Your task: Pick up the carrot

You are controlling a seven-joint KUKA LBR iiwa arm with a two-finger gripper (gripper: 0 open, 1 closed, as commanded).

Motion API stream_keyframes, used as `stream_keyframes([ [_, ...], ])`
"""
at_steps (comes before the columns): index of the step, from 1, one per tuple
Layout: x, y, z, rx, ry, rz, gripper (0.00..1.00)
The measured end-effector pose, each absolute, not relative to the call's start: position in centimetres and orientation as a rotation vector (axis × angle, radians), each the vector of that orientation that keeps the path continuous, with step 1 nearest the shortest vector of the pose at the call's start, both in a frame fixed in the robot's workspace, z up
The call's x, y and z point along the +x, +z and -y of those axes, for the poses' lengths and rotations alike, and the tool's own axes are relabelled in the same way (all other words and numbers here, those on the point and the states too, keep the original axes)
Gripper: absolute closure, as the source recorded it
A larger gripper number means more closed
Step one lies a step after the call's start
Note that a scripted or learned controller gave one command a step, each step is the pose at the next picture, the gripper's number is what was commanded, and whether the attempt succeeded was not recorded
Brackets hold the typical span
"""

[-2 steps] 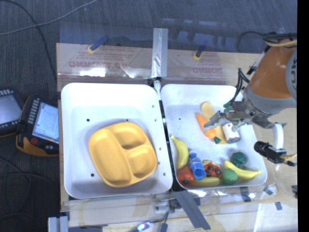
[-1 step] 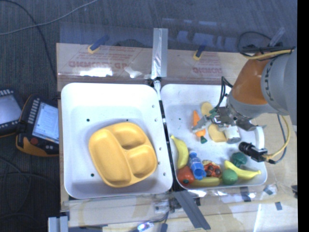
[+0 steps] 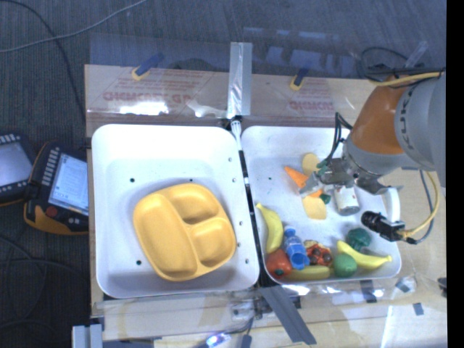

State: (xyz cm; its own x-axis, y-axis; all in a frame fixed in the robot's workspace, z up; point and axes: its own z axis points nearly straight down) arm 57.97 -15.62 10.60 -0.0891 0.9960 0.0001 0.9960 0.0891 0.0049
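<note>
Camera view: the carrot (image 3: 296, 176), a smooth orange wedge, lies in the right bin (image 3: 272, 140) near its upper middle. A pale yellow piece (image 3: 315, 207) lies just below it; a banana (image 3: 273, 227) curves along the left wall. The left bin (image 3: 109, 194) holds a moulded yellow compartment tray (image 3: 185, 229). The grey arm (image 3: 406, 129) bends in from the right, wrist down. The gripper (image 3: 319, 181) sits just beside the carrot; its spread cannot be told.

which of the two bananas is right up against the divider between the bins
The banana on the left side of the right bin, curving along the divider. The other banana lies near the bin's lower right corner, beside the green items.
</note>
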Motion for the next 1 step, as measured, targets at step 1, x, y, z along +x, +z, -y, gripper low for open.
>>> stream_keyframes([
  [1,62.10,22.50,9.83,2.069,-0.003,-2.364,1.00],
])
